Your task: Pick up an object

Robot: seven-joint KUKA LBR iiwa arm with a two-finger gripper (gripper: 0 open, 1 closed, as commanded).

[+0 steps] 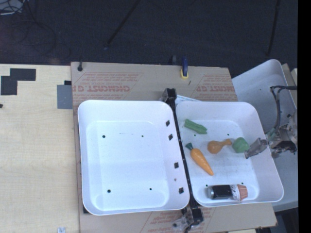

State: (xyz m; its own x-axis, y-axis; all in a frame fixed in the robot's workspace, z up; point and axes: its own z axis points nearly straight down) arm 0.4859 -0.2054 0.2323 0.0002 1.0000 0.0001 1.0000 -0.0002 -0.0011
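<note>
green ball (240,144) just beside claw (260,148)

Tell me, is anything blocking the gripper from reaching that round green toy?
Nothing visible does. The gripper sits at the right-hand white bin's right edge, and the round green toy lies just beside it, with bare bin floor between.

From my remote seat this reads as a robotics lab bench. Left of my gripper (265,147) sit two shallow white bins (126,108) clipped side by side on a brown cardboard sheet (146,81) printed with lettering, all laid on a pale wooden tabletop (34,154) marked with black and grey squares. Beyond the gripper, dark carpet (146,23) carries loose cables (19,4). Toy foods, such as a plastic carrot (201,160), lie in the bin nearest the gripper as test props.
</note>
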